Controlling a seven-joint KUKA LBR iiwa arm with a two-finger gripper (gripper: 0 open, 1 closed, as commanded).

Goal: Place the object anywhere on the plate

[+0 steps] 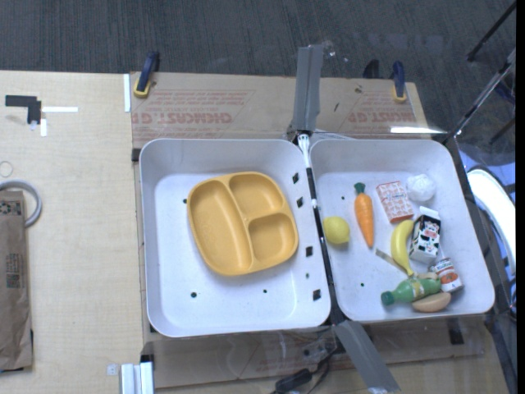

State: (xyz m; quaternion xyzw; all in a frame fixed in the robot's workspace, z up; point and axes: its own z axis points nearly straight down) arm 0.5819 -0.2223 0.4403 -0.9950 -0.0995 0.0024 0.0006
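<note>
Yellow plate (242, 222), with its three compartments, is lying flat in the middle of the left bin (148, 245), and we are seeing nothing resting on it.

Starting at the near edge of the right bin (478, 245), we are finding a brown bread roll (431, 303) lying closest to the near right corner. A green bottle (409, 290) is lying on its side just behind it, touching it, and a small red-and-white jar (447, 275) is sitting beside them toward the right edge. Farther back, a banana (400, 247) is lying lengthwise, and a black-and-white milk carton (426, 235) is standing just to its right. A lemon (336, 230) is sitting close to the left edge of this bin, near the wall between the two bins, with a carrot (364, 217) lying just beside it, its green top pointing to the far edge. A red-and-white box (394, 201) is lying behind the banana, and a white ball (421, 187) is resting nearest the far right corner.

All these things are staying well apart from the plate, in the other bin.

Beyond both bins, we are seeing a sheet of cardboard (246, 109) held by two blue clamps (148, 74).
</note>
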